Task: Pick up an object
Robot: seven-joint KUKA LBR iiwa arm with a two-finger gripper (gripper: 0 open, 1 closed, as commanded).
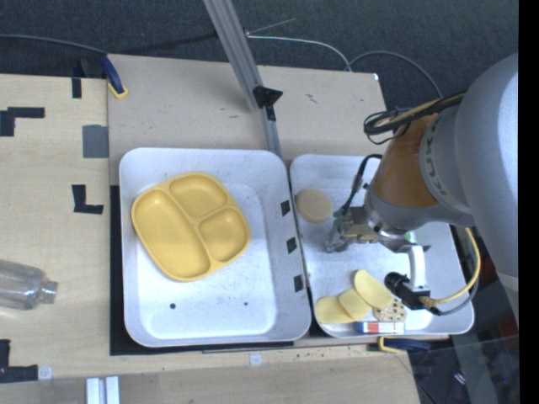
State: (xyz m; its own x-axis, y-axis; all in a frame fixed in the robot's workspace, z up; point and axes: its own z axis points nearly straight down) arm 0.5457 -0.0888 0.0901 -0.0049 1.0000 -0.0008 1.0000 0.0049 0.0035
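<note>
Far left, off the bins, a clear bottle point(24, 284) lies on its side on the bench point(50, 217), well out of the arm's working area, so probably not a target. Black tape marks and a blue-yellow clip point(115, 80) sit on the bench top too.

Left bin point(152, 318) holds a yellow plate point(190, 224) with three compartments, lying flat and turned at a slant toward the bin's far-left part. It is broad and shallow, likely awkward for a two-finger pinch.

A metal pole point(232, 36) slants in from the far side and ends at the seam between the bins. Black clips line that seam.

Right bin point(337, 171) has the likely targets. A tan disc point(314, 204) lies flat near its far-left corner. At the near edge, yellow pieces point(358, 297) lie piled and touching, with a small speckled block point(390, 313) just beside them and a thin red-white-blue stick point(379, 327) along the near wall.

Gripper point(338, 236) hangs low over the bin floor between disc and pile, just beside the disc on its near-right. Nothing visible between its tips; whether it is released or clenched, cannot tell, too small and dark. Judging by position, the disc looks the closest candidate.

Arm point(421, 183) and its cables cover the bin's right part, hiding what may lie there. The bin wall is near the disc and may crowd a grasp.
</note>
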